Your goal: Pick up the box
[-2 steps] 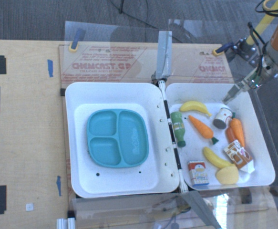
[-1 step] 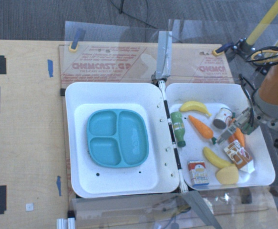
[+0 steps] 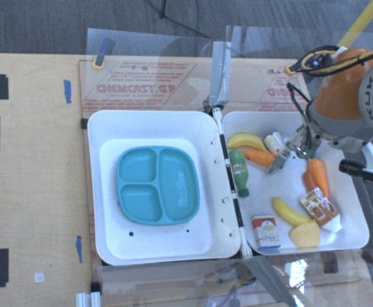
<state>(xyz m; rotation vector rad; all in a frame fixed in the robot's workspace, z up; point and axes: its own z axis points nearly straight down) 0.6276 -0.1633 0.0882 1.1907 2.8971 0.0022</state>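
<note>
A small red, white and blue box (image 3: 267, 231) lies flat near the front edge of the right bin (image 3: 359, 232). My gripper (image 3: 290, 157) hangs over the back middle of that bin, well behind the box and apart from it. Its fingers are open, with nothing between them. One dark fingertip (image 3: 277, 164) sits just right of an orange carrot (image 3: 258, 156). The grey arm with its orange band (image 3: 340, 94) reaches in from the right.
The right bin also holds a banana (image 3: 246, 141), a green bottle (image 3: 238, 173), a second banana (image 3: 290, 211), a yellow lemon (image 3: 305, 235), another carrot (image 3: 318, 174) and an orange and white packet (image 3: 319, 206). A blue divided plate (image 3: 158, 185) lies in the left bin (image 3: 103, 171).
</note>
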